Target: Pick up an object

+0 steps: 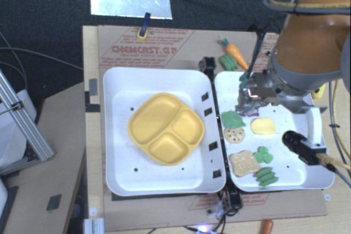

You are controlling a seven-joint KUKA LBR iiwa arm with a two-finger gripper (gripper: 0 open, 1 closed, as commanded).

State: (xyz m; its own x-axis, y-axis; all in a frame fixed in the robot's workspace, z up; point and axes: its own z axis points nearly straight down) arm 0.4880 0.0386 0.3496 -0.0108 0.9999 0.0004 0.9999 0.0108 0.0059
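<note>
i've got the tool [249, 100] low over the right bin [307, 172], just above the lettuce leaf [232, 119]; can't tell its grip.

- You had two smooth white plastic bins [159, 76].
- The yellow divided tray [166, 127] looked like glossy plastic.
- Your bench top [181, 44] was matt printed cardboard.
- The arm's orange band [318, 27] shone smooth.

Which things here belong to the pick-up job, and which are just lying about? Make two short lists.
Belongs to the job:
tool, low over the right bin
toy foods in that bin: cookie, bread slice, yellow piece, leafy green piece, green beans

Lying about:
yellow divided plate in the left bin
carrot on the cardboard behind the bins
</note>
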